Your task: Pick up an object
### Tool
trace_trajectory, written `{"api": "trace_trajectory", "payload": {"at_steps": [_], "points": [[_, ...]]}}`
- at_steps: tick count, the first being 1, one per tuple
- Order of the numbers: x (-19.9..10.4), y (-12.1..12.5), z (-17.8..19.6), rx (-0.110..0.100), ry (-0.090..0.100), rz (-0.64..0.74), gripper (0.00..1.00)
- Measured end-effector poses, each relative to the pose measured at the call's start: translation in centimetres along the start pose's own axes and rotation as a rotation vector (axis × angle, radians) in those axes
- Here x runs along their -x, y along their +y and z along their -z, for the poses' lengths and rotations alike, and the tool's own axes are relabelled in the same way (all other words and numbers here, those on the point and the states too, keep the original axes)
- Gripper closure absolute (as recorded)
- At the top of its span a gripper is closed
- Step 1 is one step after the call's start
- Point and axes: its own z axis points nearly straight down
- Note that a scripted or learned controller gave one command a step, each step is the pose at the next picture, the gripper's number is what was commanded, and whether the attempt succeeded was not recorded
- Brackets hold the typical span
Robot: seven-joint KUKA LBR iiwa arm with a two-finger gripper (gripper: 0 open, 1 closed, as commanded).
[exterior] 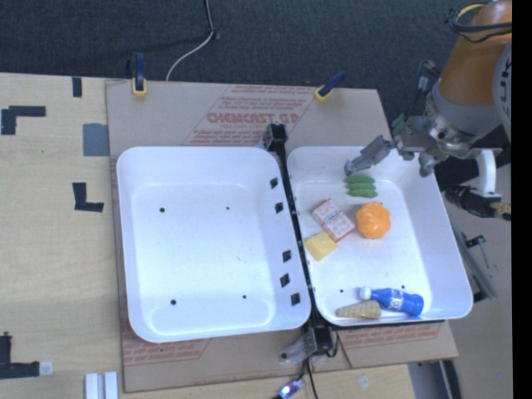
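Jaws (363,160) hang low over the far part of the right bin (440,248), reaching in from the right on the grey arm (465,73). One grey finger is seen slanting down-left. Whether the jaws are spread or closed cannot be told from this angle, and nothing is seen between them.

Just beneath the tip, on the near side: a green pod-shaped object (362,186) lying flat on the bin floor, long axis running left-right. Tip looks just above it or touching; cannot tell which. This is judged the likely target of the pick.

Outward from there, all in the right bin:
- orange ball (373,220), just near of the green object, slightly right.
- pink patterned packet (332,218), left of the ball.
- yellow block (320,245), near-left of the packet, close to the divider between the bins.
- blue bottle (394,300) with white cap, lying on its side by the near wall.
- tan cone-like piece (359,310), touching or just beside the bottle's cap end.

Left bin (133,223) sits beside the right one on the tabletop (50,223).

Doing the step well, as a judgement: straddle the green object across its short width, not its length. Descend straight to floor level before closing, since it is low and flat. Keep clear of the orange ball; a nudge could roll it into the grasp.
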Motion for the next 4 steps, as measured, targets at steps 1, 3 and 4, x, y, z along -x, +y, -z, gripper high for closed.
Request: {"api": "trace_trajectory", "payload": {"at_steps": [1,3,4], "points": [[-0.1,0.0,1.0,0.001,0.0,0.002,1.0],[-14.3,-1.8,1.9,-0.002,0.002,0.007,1.0],[-17.8,-5.6,-4.6,-0.01,0.001,0.002,1.0]]}}
